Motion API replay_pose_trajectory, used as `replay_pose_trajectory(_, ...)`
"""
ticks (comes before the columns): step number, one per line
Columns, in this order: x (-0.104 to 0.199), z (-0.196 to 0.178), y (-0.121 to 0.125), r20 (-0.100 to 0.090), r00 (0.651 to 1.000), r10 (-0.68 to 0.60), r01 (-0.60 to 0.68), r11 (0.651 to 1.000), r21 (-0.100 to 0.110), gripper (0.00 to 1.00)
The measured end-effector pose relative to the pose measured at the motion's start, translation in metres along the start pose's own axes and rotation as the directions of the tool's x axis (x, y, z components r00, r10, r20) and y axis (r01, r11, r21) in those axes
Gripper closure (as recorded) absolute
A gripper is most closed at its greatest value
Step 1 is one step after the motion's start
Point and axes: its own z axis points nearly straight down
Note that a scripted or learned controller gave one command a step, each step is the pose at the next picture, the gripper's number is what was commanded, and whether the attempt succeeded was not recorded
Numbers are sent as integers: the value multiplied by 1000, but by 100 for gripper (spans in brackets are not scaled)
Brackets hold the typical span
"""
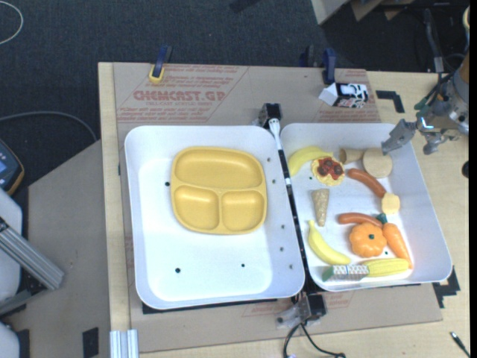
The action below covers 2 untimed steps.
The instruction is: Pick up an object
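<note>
You have open floor in the left bin around the yellow tray; toy food crowds the right bin.

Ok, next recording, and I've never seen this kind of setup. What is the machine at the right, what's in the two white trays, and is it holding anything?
One camera looks down at a slant on a bench with two white bins. The grey thing at the right edge is a robot arm; its tool hangs over the right bin's far corner, with nothing seen in it. The left bin holds a yellow divided plate. The right bin holds toy food: two bananas, a carrot, an orange pumpkin, corn, sausages and an ice-cream cone.
</note>
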Motion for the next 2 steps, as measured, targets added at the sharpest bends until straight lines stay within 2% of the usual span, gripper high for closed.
replay_pose_trajectory(2,12,120,-10,-1,1000,0,0,1000,2,0)
